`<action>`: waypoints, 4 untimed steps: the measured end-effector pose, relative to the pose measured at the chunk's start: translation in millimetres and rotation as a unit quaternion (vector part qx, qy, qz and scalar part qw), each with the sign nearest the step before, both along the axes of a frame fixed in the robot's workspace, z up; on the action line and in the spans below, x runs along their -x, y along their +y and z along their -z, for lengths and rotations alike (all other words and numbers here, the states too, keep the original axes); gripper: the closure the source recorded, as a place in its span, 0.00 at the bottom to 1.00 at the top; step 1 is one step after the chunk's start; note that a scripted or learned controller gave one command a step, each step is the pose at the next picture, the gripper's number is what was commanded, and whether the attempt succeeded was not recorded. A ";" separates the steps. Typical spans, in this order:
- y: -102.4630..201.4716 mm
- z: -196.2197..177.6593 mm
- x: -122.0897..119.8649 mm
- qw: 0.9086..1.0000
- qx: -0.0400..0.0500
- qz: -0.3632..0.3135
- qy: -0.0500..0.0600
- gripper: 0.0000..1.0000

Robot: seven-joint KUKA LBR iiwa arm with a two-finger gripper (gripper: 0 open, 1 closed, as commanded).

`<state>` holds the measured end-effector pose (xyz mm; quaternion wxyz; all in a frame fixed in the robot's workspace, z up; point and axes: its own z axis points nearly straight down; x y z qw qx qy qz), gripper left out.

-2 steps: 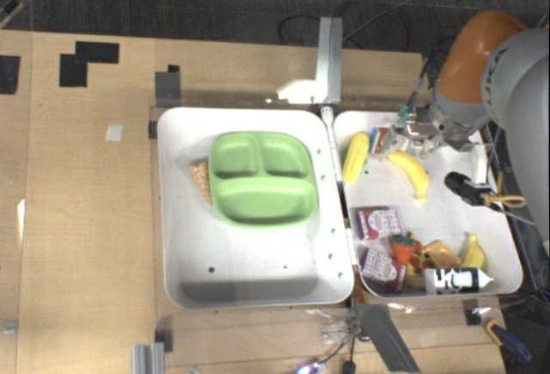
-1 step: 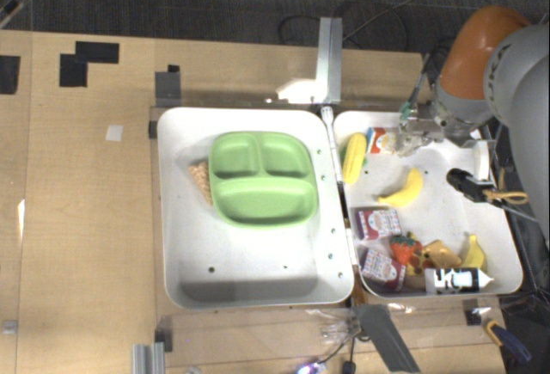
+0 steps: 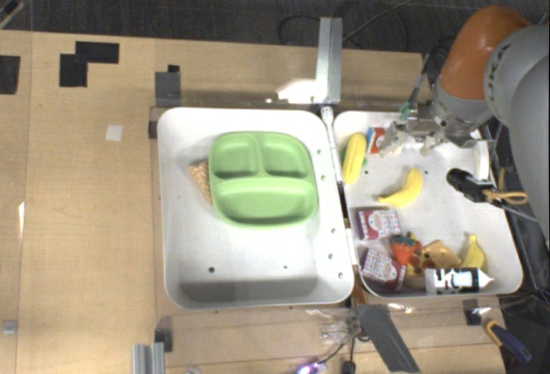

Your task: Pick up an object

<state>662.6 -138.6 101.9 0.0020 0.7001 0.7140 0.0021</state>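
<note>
One arm (image 3: 503, 63) bent over right bin (image 3: 516, 256), gripper (image 3: 406, 133) state unclear

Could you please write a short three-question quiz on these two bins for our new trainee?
1. True or false: the green tray lies in the left bin.
2. Which lies nearest the tool? A) banana B) corn cob C) white bottle
3. Fill in: the banana lies in the ___ bin.

Key: 1 true; 2 B; 3 right.
</note>
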 end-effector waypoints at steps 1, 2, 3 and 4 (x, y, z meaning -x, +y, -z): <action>-0.4 12.2 41.9 0.994 0.001 -0.108 -0.006 0.00; 6.4 12.1 60.4 0.998 0.000 0.055 -0.007 0.00; 7.9 3.4 58.3 0.998 -0.002 0.055 -0.007 1.00; 102.9 -107.2 51.5 0.997 0.000 0.071 0.002 1.00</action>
